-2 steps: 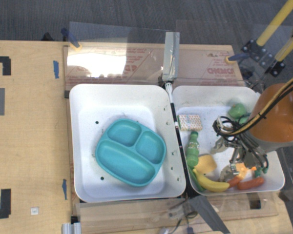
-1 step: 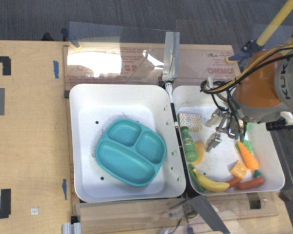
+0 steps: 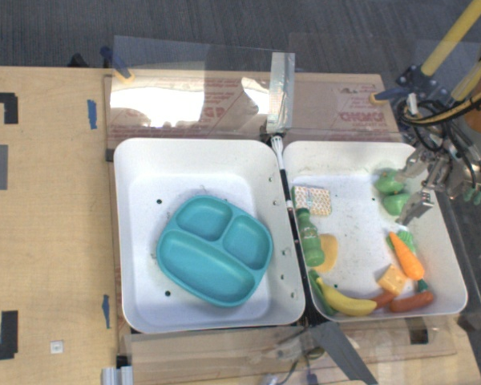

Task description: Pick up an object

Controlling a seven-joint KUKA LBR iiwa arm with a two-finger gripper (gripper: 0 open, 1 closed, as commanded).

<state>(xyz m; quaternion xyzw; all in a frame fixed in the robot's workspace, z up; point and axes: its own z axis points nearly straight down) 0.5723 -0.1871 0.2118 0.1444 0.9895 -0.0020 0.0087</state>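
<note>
Teal divided plate point(image 3: 215, 249) fills left bin point(image 3: 136, 167); carrot point(image 3: 406, 255) in right bin point(image 3: 345, 160).

Metallic grey hand point(image 3: 421, 189), black and yellow cables, yellow rod behind.

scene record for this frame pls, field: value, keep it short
left bin: holds a teal divided plate
right bin: holds toy food
green items: far right of the right bin, beside the hand
carrot: right side, tip toward the far end
banana: near edge
green bottle: along the left wall
cracker: far left part
hand: over the right bin's right edge, by the green items
grasp: cannot tell from this view
</note>
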